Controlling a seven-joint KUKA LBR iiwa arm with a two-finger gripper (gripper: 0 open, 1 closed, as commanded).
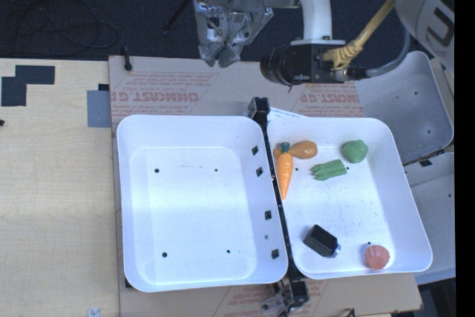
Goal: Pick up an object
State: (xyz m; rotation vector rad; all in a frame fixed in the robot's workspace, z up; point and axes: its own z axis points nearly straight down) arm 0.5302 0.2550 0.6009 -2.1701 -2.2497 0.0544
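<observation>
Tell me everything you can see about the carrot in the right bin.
The carrot is a small orange toy, plastic by its look, with a dark green top. It lies flat in the right bin, close to the left wall, tip pointing toward the camera. Its top end lies against an orange rounded toy. Nothing grips it.

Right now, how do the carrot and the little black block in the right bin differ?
The carrot is orange, long and tapered; the black block is dark, short and boxy. The carrot lies against the bin's left wall, near the far end; the block sits nearer the front. Both rest in the right bin.
</observation>
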